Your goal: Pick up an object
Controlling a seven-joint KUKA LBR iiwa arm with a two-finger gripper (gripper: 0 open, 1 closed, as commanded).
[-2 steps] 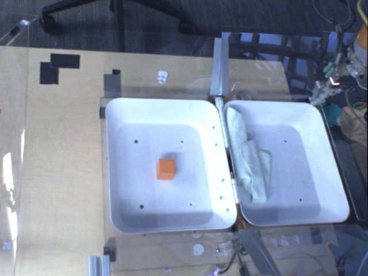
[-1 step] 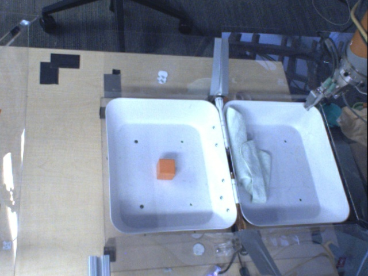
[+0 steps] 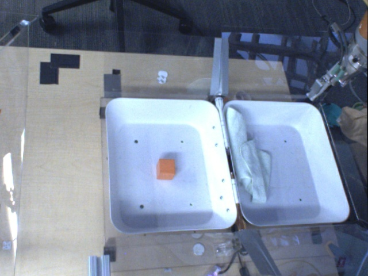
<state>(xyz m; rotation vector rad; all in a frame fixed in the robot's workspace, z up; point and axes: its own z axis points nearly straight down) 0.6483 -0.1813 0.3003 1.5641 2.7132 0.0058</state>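
A small orange cube (image 3: pixel 166 169) lies on the floor of the left white bin (image 3: pixel 121 154), a little left of its middle. A crumpled white cloth (image 3: pixel 252 163) lies along the left side of the right white bin (image 3: pixel 310 154), against the wall shared by the two bins. My gripper (image 3: pixel 322 86) hangs at the upper right, outside and above the back right corner of the right bin, far from both the cube and the cloth. Nothing shows in it.
A metal post (image 3: pixel 218 68) stands at the back between the two bins. The wooden bench (image 3: pixel 52 171) stretches out to the left. Cables and dark frame parts (image 3: pixel 328 16) crowd the upper right near the gripper.
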